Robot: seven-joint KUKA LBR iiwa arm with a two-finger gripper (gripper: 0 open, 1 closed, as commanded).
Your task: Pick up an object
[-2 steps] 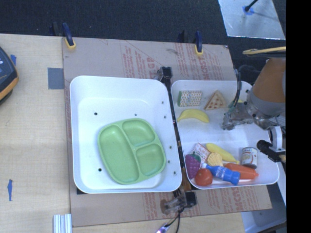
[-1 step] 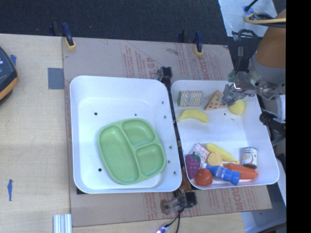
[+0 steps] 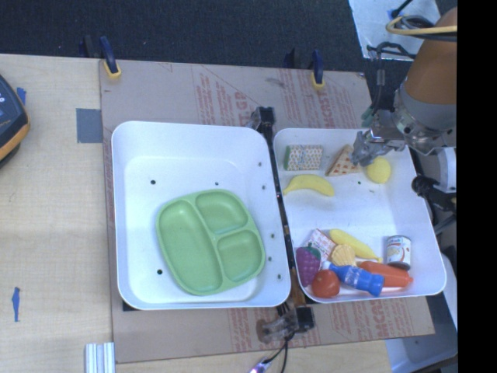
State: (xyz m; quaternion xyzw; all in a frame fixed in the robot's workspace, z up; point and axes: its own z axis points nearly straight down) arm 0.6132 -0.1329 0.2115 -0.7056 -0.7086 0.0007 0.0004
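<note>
The right bin (image 3: 415,208) holds several toy foods. A yellow banana (image 3: 309,184) lies near its left wall, with a green-and-white cracker box (image 3: 304,157) behind it. A tan pizza wedge (image 3: 341,162) and a yellow lemon (image 3: 379,170) sit at the back. My gripper (image 3: 363,151) hangs low at the bin's far side, just between the pizza wedge and the lemon. Nothing shows between its fingers. At the front lie a corn cob (image 3: 353,245), a small can (image 3: 397,251), purple grapes (image 3: 307,263), a tomato (image 3: 325,284), a blue bottle (image 3: 359,278) and a carrot (image 3: 385,274).
The left bin (image 3: 132,208) carries a green divided plate (image 3: 210,242). Blue clamps (image 3: 109,59) pin the cardboard sheet at the back. A yellow-black device (image 3: 9,119) sits at the far left of the bench.
</note>
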